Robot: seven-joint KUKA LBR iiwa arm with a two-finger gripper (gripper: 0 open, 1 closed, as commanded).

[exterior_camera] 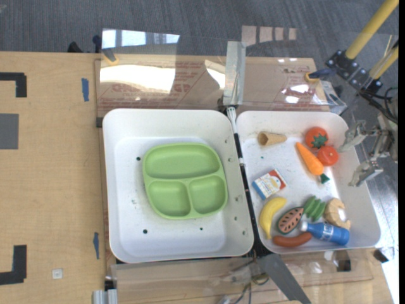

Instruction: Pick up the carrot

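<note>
Camera view: my metal two-finger gripper point(366, 154) hangs just off the right rim of the right-hand shallow white bin point(369, 215), fingers spread, nothing between them. The orange plastic carrot point(310, 159) lies in that bin's upper right, beside two red tomatoes point(321, 145), apart from me.

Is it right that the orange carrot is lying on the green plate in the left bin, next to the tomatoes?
Not quite. The camera view shows the carrot lying on the floor of the right bin, next to the tomatoes. The green plate sits in the left bin.
</note>
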